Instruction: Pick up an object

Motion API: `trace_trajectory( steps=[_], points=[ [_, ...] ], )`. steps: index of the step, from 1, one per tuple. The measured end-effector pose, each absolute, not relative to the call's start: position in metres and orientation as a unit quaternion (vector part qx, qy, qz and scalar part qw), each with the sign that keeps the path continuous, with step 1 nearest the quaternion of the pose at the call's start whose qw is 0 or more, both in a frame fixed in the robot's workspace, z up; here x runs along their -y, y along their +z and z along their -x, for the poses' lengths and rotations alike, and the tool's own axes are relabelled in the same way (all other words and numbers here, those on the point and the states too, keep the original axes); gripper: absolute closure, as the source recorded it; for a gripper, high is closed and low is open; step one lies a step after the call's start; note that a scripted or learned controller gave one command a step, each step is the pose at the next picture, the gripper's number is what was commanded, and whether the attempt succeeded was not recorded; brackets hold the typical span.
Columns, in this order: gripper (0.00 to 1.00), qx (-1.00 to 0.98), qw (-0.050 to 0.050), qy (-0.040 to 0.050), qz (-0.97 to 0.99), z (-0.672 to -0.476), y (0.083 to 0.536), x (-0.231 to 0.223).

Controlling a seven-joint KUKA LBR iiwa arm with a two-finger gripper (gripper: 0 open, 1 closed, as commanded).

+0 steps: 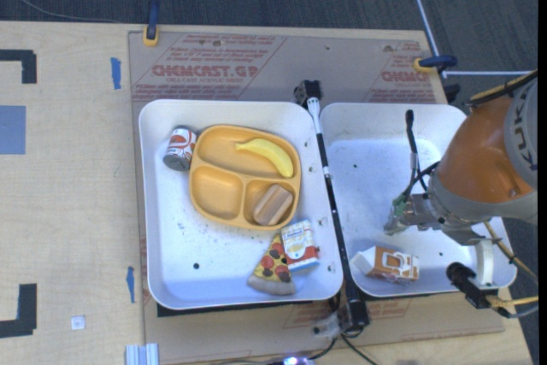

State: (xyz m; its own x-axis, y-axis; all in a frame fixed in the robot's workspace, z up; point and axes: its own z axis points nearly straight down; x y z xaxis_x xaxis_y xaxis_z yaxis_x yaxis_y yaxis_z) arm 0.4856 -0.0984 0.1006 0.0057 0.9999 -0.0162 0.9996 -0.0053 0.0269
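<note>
Brown cardboard [256, 68] is spread beneath two glossy white bins. At lower right, a small boxy carton [389, 264] is seen lying in the right bin [367, 132], just below-left of the gripper [402, 218]; whether its grip is open cannot be told. A rounded yellow tray [218, 184] with a curved banana [267, 154] is seen in the left bin [162, 218].

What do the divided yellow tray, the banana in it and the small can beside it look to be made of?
Divided yellow tray: looks like molded plastic, smooth with a soft sheen and rounded compartment walls. Banana: probably a plastic toy, evenly yellow and unmarked, though real fruit cannot be ruled out. Small can: seemingly metal under a red and white printed label, with a pale end; too small to be sure.
</note>
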Motion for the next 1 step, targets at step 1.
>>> trace_trajectory(
  steps=[1],
  points=[
    [0.0, -0.705, 0.015, 0.0036, -0.709, -0.4854, 0.1005, 0.0983]
  ],
)
